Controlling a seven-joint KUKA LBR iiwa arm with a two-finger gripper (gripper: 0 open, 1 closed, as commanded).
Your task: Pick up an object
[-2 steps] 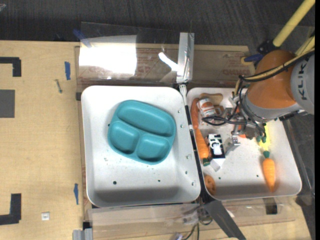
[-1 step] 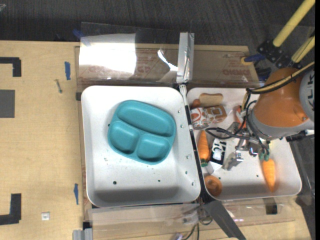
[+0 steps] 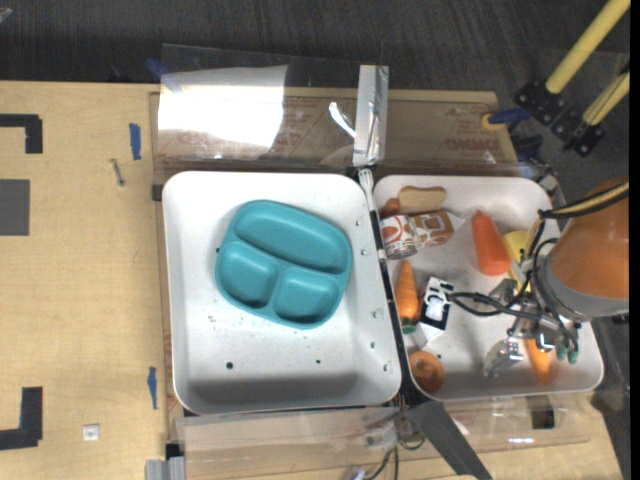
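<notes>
Reaching in from the right, the arm (image 3: 590, 258) has its wrist low over the near right corner of the right bin (image 3: 455, 190). The jaws sit at roughly (image 3: 520, 346), among cables and metal parts; whether they are released or clenched cannot be told from this view, and no object is visibly between them.

Candidate objects all lie in the right bin: an orange cone-shaped piece (image 3: 489, 245) near the middle, a carrot-like piece (image 3: 406, 292) along the left wall, a small round orange item (image 3: 427, 370) at the near left corner, a printed packet (image 3: 415, 233) toward the far left, and a small orange piece (image 3: 540, 360) just beside the jaws. The left bin (image 3: 190, 268) holds a teal divided tray (image 3: 283, 262).

Status, as a judgement: the approach is complete or nearly so; the grasp is unconfirmed. Remaining steps: secure one object and lift it clear of the bin.
</notes>
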